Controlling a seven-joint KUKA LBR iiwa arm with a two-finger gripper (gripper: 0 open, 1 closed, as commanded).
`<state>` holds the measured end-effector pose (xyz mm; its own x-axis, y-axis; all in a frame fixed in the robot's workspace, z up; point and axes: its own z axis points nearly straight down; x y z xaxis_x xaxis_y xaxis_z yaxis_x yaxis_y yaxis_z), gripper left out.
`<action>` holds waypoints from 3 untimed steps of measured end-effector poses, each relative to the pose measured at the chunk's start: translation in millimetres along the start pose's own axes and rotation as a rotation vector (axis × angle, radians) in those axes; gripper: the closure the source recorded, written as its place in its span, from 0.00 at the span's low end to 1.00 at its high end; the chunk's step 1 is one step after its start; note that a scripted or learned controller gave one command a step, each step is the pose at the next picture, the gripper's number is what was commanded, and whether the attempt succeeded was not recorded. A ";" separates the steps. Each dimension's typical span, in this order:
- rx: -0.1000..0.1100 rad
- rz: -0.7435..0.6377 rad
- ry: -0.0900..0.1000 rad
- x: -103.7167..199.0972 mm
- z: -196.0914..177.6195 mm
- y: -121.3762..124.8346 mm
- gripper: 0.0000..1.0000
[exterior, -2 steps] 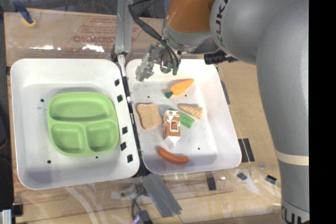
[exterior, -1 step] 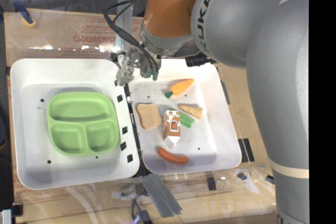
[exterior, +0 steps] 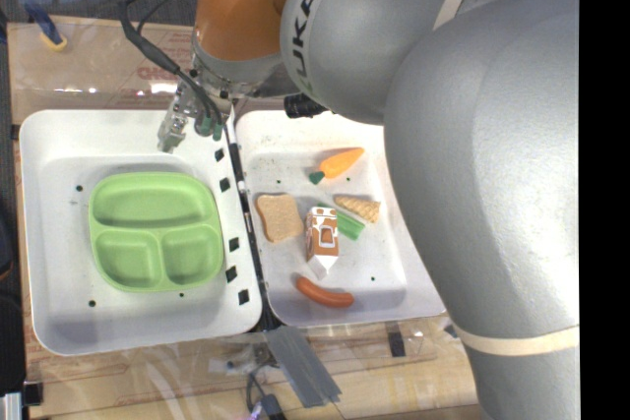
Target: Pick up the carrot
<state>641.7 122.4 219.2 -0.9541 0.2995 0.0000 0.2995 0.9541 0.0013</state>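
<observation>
Lying untouched in the right-hand shallow white bin point(exterior: 394, 285), the orange toy carrot with its green stub point(exterior: 337, 163) sits near the bin's far end, its tip pointing away from the divider between the two bins. Just below it are a pale wedge-shaped cone piece point(exterior: 358, 207), a small orange-and-white carton point(exterior: 322, 233), a tan slice of toy bread point(exterior: 279, 216) and, nearest the front rim, a red sausage point(exterior: 324, 292). My gripper point(exterior: 187, 125) hangs over the far right corner of the left-hand white bin point(exterior: 44, 211), above the green sectioned plastic tray point(exterior: 155, 231) and well apart from the carrot; I cannot tell how it is set, and nothing is held in it. I judge the step in hand to be the approach, with the pick not yet begun. My next move calls for crossing the divider, centring over the carrot's body, aligning across its narrow width, and descending clear of the cone piece.
</observation>
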 end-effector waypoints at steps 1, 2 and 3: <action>0.005 -0.139 0.008 25.4 86.1 86.0 1.00; 0.003 0.330 0.001 61.8 50.4 81.4 1.00; 0.004 0.323 0.001 62.1 40.2 82.4 1.00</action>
<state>607.2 219.7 179.1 -0.8095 0.5872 0.0006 0.5872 0.8094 -0.0033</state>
